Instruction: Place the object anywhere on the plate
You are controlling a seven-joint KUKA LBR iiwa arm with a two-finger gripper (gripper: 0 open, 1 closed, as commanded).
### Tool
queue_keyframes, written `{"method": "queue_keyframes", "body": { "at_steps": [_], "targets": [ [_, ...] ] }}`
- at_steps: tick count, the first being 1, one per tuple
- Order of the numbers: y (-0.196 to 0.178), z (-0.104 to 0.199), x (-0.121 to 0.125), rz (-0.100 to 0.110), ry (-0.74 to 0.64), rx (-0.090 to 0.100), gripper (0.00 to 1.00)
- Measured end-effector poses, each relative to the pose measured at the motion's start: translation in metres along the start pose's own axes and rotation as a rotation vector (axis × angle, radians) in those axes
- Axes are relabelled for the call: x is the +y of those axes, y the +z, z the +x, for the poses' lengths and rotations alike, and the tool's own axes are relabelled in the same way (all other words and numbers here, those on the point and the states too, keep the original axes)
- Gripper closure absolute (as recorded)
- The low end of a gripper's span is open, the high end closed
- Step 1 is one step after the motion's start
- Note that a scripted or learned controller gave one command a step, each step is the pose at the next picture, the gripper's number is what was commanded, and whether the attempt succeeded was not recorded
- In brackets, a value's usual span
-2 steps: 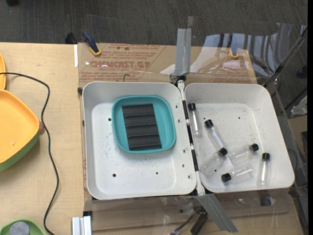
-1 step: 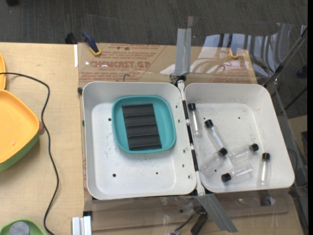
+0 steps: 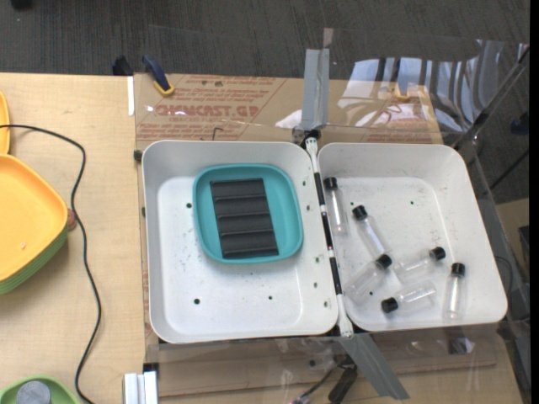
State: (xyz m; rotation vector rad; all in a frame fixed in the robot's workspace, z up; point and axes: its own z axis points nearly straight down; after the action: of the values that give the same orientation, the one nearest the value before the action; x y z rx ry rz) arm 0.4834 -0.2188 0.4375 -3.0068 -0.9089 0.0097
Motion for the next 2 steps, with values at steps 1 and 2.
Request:
{"method": "queue_keyframes", "body": {
  "at_steps": [1, 2],
  "targets": [
    [-0.0025, 0.003, 0.0057, 0.0, 0.137, 0.001, 0.0],
    [-0.0027, 0.0055, 0.0075, 0.0, 0.272, 0.001, 0.0]
  ]
}}
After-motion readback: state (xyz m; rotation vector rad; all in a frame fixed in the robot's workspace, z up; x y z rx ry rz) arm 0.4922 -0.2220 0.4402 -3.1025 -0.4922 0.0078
